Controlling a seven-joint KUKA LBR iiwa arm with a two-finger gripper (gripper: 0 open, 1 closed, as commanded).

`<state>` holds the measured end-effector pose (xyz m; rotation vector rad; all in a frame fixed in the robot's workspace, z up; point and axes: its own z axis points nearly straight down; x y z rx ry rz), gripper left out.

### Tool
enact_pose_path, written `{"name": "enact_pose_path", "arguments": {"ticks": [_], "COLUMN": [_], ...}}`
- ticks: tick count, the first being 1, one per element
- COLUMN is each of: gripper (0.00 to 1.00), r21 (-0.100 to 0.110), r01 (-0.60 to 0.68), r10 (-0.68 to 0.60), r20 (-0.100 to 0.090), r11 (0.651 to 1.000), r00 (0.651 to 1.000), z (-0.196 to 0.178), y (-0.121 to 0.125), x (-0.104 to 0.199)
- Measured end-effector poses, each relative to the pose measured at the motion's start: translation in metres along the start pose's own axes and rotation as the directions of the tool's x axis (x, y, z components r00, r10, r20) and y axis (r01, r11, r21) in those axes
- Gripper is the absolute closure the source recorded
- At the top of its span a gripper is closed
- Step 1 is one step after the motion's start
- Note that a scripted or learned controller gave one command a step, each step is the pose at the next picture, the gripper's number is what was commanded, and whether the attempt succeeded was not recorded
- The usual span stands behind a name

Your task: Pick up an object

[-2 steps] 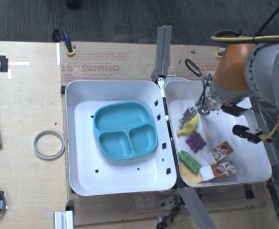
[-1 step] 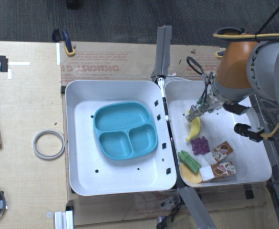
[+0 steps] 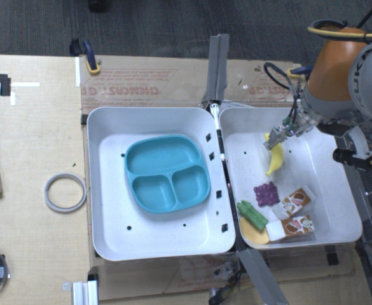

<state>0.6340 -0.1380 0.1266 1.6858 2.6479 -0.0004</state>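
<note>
The banana lies in the right bin, toward its far end; it looks like a light, smooth toy, likely slippery, best pinched across its curved middle; the jaws sit at its top end, whether gripping I cannot tell; grapes lie nearby.

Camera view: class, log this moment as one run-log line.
arm: over right bin | claw: at top end of banana | lift: none evident | left bin: blue tray

Glossy white plastic bins, matt blue plastic tray — pale wood bench
</note>
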Motion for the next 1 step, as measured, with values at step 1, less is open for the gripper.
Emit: {"name": "enact_pose_path", "arguments": {"ticks": [1], "gripper": [1.0], "r21": [0.0], "r01": [-0.018], "r10": [0.018], "r20": [0.0], "r11": [1.0], "r00": [1.0], "z": [-0.0659], "y": [0.0453], "x": [0.0363]}}
